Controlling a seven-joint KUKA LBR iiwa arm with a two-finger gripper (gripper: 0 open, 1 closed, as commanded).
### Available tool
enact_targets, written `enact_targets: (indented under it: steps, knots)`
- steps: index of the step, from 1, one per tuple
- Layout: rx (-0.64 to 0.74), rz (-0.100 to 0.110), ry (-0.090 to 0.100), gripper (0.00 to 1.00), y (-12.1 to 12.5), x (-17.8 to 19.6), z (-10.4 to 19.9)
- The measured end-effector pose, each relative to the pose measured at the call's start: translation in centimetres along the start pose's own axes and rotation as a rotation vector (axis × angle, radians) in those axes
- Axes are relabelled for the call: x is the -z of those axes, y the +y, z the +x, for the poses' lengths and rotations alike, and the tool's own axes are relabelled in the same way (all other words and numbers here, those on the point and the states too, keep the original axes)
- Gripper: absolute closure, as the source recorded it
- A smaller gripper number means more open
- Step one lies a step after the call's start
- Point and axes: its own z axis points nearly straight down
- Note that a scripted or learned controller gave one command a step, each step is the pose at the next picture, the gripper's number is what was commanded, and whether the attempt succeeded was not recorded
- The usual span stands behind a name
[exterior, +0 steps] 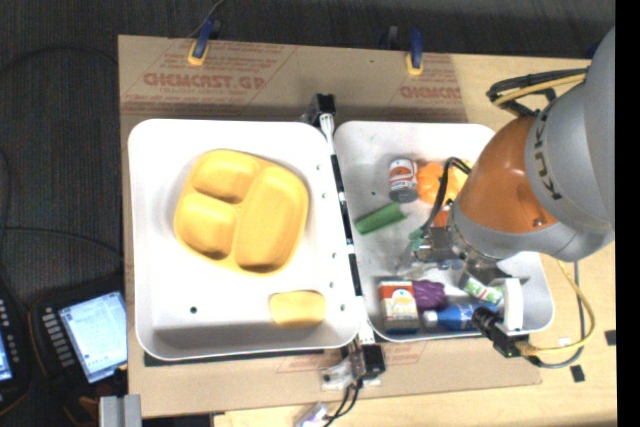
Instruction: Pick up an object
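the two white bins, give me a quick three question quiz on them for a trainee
1. True or false: the large yellow moulded plastic tray lies in the right shallow white bin.
2. Which thing lies nearest the small red and white can? A) the green cylindrical stick B) the small yellow block C) the purple soft lump
3. Fill in: the grey arm with the orange band hangs over the ___ bin.

Key: 1 false, it lies in the left shallow white bin. 2 A. 3 right.
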Motion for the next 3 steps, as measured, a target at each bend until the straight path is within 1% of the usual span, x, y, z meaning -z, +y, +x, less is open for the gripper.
enact_targets:
  steps: [1, 2, 3]
  knots:
    - [0.002, 0.009, 0.002, 1.00, 6.6, 16.3, 3.1]
    - [0.002, 0.011, 0.001, 0.00, 6.6, 16.2, 3.1]
    - [0.001, 0.013, 0.003, 0.00, -0.3, 14.2, 4.7]
